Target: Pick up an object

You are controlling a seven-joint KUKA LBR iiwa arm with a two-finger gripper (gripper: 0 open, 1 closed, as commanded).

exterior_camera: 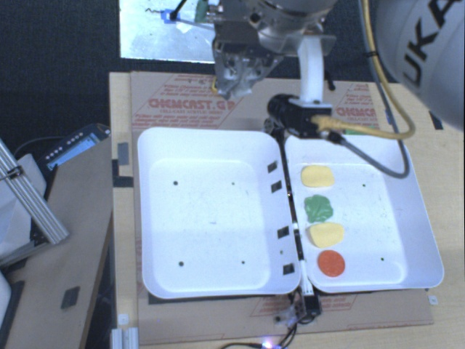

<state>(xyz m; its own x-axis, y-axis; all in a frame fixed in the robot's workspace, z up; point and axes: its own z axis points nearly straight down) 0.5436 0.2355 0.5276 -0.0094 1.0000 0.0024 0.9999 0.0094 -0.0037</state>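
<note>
In the right bin (392,217) four small flat things lie in a column near its left wall: a pale yellow piece (317,176), a green leafy piece (318,208), a second yellow piece (326,234) and a round red-orange piece (332,263). My gripper (232,78) hangs high over the cardboard behind the left bin's far edge, well away from all four. Nothing shows between its fingers.
The left bin (211,217) sits beside the right one, joined by black clips along the shared wall. Both rest on a cardboard sheet (182,104). A grey handheld device (73,145) and metal rails (29,202) lie off to the left.
</note>
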